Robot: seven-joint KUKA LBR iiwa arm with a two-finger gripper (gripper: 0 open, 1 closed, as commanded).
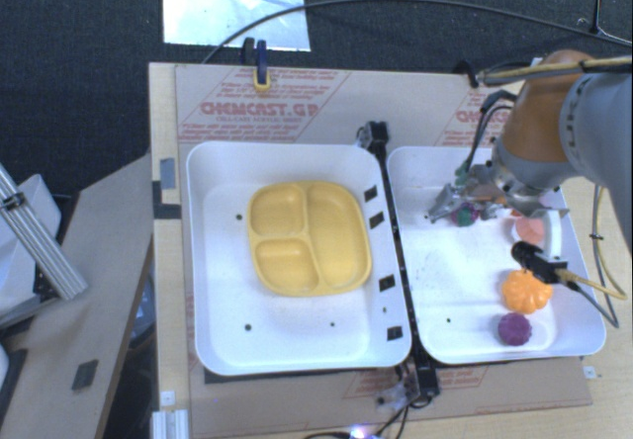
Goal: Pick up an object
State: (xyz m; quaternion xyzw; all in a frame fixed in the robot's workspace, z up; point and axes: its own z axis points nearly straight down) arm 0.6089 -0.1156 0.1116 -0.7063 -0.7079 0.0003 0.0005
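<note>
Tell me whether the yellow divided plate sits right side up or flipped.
Right side up: the yellow divided plate lies flat in the left bin, its three hollow compartments facing upward.

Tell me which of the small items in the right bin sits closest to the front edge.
The purple ball. It lies below the orange pumpkin-like item and the pink piece, nearest the bin's front rim.

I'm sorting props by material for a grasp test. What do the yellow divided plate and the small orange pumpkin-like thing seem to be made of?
The yellow divided plate looks like moulded plastic, matte to slightly satin: even colour, soft rounded compartment ridges. The small orange pumpkin-shaped object seems to be plastic or rubber, going by its lobed, uniform surface; it is too small in the camera view to be sure.
</note>
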